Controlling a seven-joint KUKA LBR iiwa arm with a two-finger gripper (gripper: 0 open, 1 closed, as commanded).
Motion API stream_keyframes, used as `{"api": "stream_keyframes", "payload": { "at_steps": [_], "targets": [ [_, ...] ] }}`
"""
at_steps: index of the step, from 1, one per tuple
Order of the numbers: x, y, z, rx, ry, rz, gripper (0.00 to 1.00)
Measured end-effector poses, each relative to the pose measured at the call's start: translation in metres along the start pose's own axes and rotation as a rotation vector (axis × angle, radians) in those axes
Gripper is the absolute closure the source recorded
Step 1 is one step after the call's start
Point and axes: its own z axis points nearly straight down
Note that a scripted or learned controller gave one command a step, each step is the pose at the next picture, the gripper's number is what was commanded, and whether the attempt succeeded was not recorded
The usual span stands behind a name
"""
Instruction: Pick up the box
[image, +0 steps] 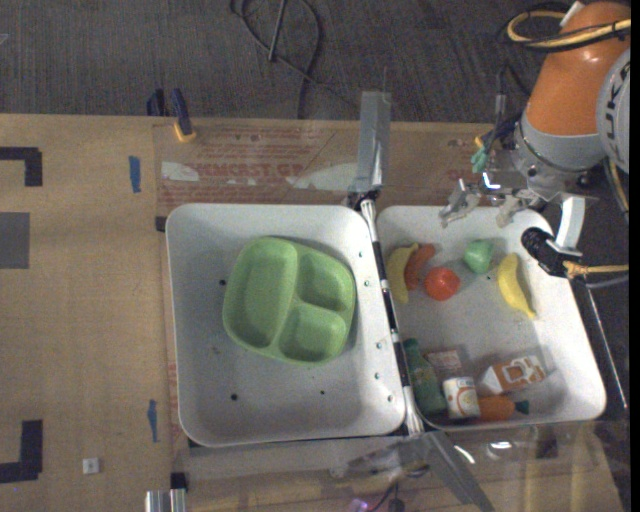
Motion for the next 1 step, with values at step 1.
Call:
{"api": "stream_keyframes", "payload": {
  "at_steps": [1],
  "targets": [
    [-0.0252, -0.1360, 0.0755, 0.002, 0.000, 0.163, 0.00]
  ]
}}
